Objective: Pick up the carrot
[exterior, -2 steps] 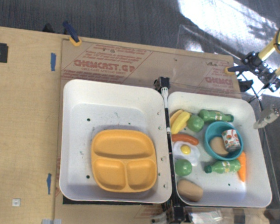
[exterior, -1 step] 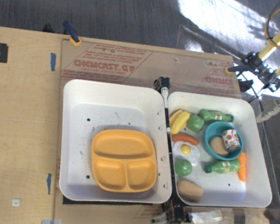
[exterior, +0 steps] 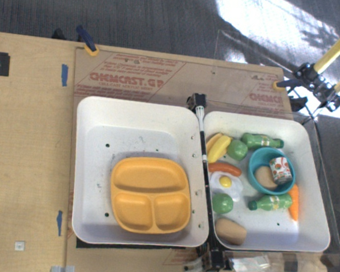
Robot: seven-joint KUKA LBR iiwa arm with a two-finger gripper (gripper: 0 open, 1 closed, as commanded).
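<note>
The carrot [exterior: 294, 202] is a small orange piece lying near the right wall of the right bin [exterior: 320, 172]. It sits just right of a green bottle [exterior: 270, 202] and below the blue bowl [exterior: 271, 170].
The right bin also holds a banana [exterior: 218, 146], another green bottle [exterior: 261, 141], a green ball [exterior: 237, 149], a sausage [exterior: 224, 167], a fried egg [exterior: 225, 182], a lime [exterior: 223, 202] and a potato [exterior: 230, 230]. The bowl holds a can [exterior: 280, 169]. A yellow divided plate [exterior: 150, 193] lies in the left bin [exterior: 89, 154].
</note>
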